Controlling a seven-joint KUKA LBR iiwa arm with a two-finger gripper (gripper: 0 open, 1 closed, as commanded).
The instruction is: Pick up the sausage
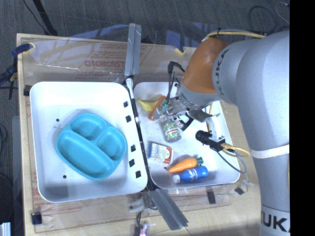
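The arm (246,77) is seen reaching over the right bin (197,185) from its right edge, and much of that bin's far right corner is covered by it. The gripper (172,113) is lowered near the bin's far left corner, among cables and dark fittings; whether it is open or closed cannot be told, as its tip is lost in the clutter.

The sausage (157,109) is taken to be the short reddish-orange piece by the bin's left edge, just left of the gripper. Only part of it is shown, the rest being hidden by the gripper, so contact cannot be judged. A yellow banana (145,103) lies touching it on the far side.

A green-and-white jar (172,131) lies just below the gripper, towards the bin's middle. A small carton (160,152) is placed near the left edge, and a carrot (182,164) and a blue bottle (191,174) lie side by side along the near edge.

In the left bin (49,107) a blue divided plate (91,144) is set at the middle.
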